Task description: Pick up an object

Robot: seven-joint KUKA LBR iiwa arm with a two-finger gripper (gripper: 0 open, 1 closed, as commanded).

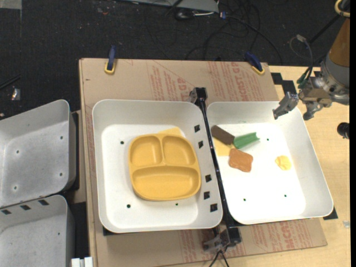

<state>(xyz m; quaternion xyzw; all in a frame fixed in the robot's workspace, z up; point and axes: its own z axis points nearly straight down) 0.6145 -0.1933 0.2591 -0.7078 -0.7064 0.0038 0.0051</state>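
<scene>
gripper (296, 107) at 2 o'clock over right bin (311, 166) rim, metal fingers spread, holding nothing. brown block (223, 134), green piece (245, 139), orange rough chunk (240, 160), yellow lump (283, 162) inside. glossy yellow divided tray (164, 167) at 9 o'clock.

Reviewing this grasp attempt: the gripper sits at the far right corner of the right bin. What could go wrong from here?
1. The brown block, green piece and orange-brown piece crowd together, so a descent there may catch two or knock one aside.
2. The small yellow piece looks low and flat; fingers may close above it.
3. The gripper hangs over the right bin's rim, and a careless drop could clip that wall.
</scene>
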